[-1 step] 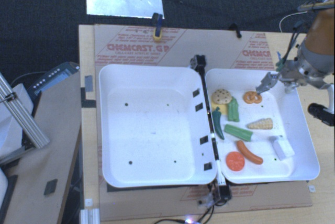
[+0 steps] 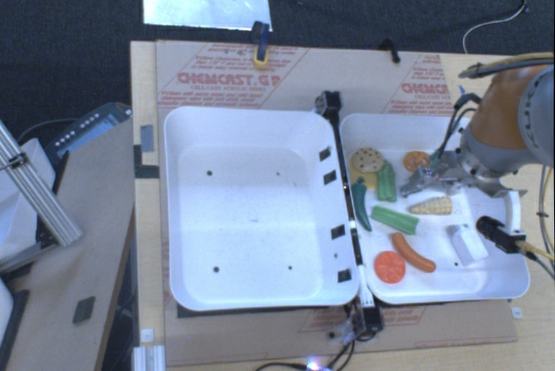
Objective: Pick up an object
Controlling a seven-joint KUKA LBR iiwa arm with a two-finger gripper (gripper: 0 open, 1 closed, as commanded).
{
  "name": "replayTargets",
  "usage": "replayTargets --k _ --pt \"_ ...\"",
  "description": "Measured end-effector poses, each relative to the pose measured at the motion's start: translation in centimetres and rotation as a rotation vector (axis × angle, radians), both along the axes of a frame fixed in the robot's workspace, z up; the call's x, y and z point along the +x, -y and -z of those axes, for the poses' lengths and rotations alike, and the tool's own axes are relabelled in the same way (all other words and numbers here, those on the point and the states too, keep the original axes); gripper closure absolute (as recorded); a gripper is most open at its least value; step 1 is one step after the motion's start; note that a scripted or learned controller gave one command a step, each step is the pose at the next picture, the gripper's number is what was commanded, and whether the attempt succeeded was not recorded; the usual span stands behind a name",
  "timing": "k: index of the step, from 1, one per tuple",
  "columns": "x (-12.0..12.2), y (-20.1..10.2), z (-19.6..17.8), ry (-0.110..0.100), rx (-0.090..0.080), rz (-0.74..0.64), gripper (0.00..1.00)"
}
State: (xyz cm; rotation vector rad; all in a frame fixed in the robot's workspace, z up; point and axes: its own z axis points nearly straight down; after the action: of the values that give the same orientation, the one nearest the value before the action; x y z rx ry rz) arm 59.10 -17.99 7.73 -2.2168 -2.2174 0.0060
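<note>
Since the task names no one object, any toy in the right bin will serve, and the arm's placement hints at the choice.

Arm: the grey arm [image 2: 512,122] with its orange band reaches in from the right and hangs over the right bin [image 2: 512,278], because all the toys lie there.
Gripper: the gripper [image 2: 422,178] sits low near the bin's upper middle, between the orange piece [image 2: 416,160] and the corn [image 2: 432,205]; it looks close to both, though contact cannot be judged.
Jaws: too small and blurred here, so I cannot tell whether they are spread or pressed together; nothing is seen held between them.
Likely target: the corn or the orange piece, judged from where the gripper points.
Other toys: a cookie [image 2: 366,159] and a green pod [image 2: 386,183] sit by the divider; a cucumber [image 2: 395,219], a sausage [image 2: 413,252] and a tomato [image 2: 390,267] lie lower down, and a white block [image 2: 466,243] lies toward the right wall.
Crowding: the toys are bunched near the divider, so a descent there risks nudging neighbours.
Left bin: the left bin [image 2: 251,122] stands beside the right one on the counter [image 2: 225,74], probably as the drop place.
Progress: judged early, with no toy lifted yet.
</note>
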Motion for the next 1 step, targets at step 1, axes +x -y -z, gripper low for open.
replayTargets --k 1 --pt "0.39 0.02 -1.83 0.012 -0.003 -0.002 1.0"
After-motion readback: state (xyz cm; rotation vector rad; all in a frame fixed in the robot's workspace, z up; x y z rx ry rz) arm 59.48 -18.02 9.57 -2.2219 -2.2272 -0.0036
